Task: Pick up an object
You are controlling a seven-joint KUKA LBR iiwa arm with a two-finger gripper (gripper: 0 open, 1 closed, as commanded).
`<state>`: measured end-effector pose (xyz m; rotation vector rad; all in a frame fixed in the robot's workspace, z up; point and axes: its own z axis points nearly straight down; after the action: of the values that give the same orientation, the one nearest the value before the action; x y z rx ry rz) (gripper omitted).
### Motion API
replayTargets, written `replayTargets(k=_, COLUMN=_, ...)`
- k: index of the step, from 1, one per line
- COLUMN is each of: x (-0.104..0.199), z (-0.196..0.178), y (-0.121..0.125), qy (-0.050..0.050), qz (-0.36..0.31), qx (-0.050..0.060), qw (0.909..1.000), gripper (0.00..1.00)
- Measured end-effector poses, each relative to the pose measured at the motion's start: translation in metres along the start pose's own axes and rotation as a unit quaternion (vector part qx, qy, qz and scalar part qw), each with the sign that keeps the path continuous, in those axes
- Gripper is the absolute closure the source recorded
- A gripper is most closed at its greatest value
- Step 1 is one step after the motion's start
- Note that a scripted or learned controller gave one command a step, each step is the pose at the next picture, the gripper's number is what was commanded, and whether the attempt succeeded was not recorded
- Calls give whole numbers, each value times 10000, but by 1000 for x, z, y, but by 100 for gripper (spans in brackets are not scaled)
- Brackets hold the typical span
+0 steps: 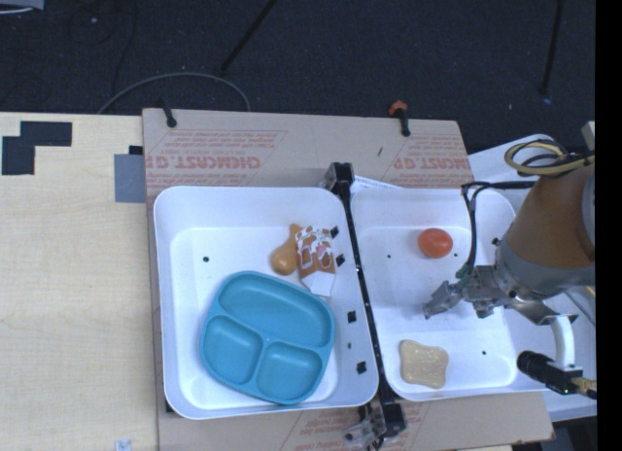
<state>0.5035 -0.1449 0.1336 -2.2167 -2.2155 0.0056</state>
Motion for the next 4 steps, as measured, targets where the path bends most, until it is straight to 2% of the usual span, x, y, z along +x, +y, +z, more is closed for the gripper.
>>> replayTargets(k=1, x=1, z=48, y=0, qy=-8, qz=4, qx=-20, qw=10000, gripper=0)
replayTargets(k=2, x=-1, z=35, y=1, qy=-8, qz=33, qx=-31, qw=10000, gripper=100)
replayTargets(k=4, x=-4, z=-80, y=1, qy=-16, qz=-9, qx=-51, qw=10000, gripper=100)
